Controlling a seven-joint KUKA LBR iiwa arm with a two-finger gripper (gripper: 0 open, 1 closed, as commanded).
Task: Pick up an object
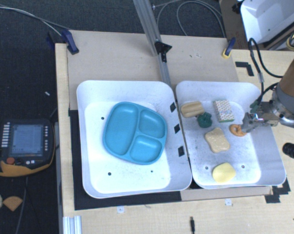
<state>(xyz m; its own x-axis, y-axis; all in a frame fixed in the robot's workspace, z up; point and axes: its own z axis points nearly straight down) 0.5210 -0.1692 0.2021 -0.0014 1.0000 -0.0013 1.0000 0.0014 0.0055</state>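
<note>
Item: gripper [248, 122], over the right bin [268, 177], low beside the small orange ring-shaped piece [238, 130]. You cannot tell from this angle whether the claw is spread or pressed together, nor whether the ring sits between its tips.

Risks, as judged from here:
- The ring is small and lies flat; a closing claw may skate over it or nudge it toward the bin wall.
- The green lump [203, 120] and the patterned box [224, 110] lie near; a sideways drift could knock them.

Contents, right bin:
- Tan roll [191, 108], rounded, bread-like, smooth.
- Patterned box, small, squarish, speckled print.
- Green lump, dark, knobbly.
- Pale biscuit-shaped slab [217, 139], wavy edge, matte.
- Yellow block [224, 172], soft-cornered, probably plastic or foam.

Contents, left bin [88, 145]:
- Blue divided plate [135, 132], three compartments, glossy plastic, rounded rim.
</note>
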